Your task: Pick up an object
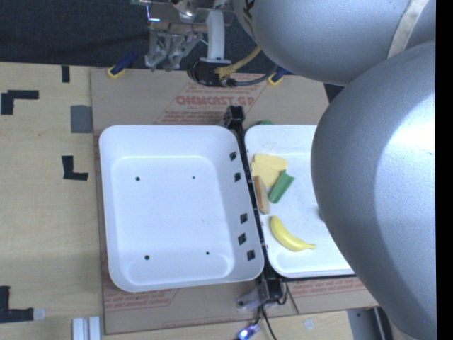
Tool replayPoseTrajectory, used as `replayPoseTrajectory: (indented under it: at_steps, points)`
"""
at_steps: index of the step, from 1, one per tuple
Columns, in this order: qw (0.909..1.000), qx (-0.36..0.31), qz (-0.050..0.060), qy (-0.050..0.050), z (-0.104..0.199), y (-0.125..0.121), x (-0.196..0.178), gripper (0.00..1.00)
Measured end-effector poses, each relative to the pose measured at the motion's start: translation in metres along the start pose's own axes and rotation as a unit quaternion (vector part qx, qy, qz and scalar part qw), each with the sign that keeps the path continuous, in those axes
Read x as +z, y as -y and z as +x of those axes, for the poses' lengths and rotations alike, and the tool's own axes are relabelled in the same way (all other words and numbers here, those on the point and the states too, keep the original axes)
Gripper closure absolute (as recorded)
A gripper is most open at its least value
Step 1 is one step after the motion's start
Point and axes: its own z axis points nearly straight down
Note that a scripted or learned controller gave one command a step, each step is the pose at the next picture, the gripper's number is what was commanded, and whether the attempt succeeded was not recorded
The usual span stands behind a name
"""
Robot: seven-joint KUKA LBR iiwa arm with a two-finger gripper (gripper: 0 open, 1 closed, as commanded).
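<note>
The metal end effector [168, 52] hangs beyond the bins; I cannot tell its state. A yellow plastic banana [289, 235] lies in the right shallow white bin [297, 264], near a green cylindrical piece [281, 186].

The grey arm [375, 154] looms large on the right, its tool [166, 55] raised at the top.

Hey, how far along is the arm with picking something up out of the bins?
Nothing looks done yet. The gripper hangs at the top of the view, beyond the bins, with nothing visible between its fingers. The banana, green piece, yellow piece and a brownish stick all lie in the right bin. The whole pick is left: reaching into the bin, gripping and lifting.
</note>
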Motion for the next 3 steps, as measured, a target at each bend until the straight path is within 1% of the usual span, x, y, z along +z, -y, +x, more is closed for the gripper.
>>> replayPoseTrajectory:
  at_steps: [1, 2, 3]
  points:
    - [1.0000, 0.000, 0.004, 0.001, 0.000, 0.003, -0.045, 1.00]
    - [1.0000, 0.000, 0.001, 0.001, 0.000, 0.004, -0.131, 1.00]
    - [1.0000, -0.001, 0.008, 0.001, 0.001, 0.104, -0.111, 1.00]
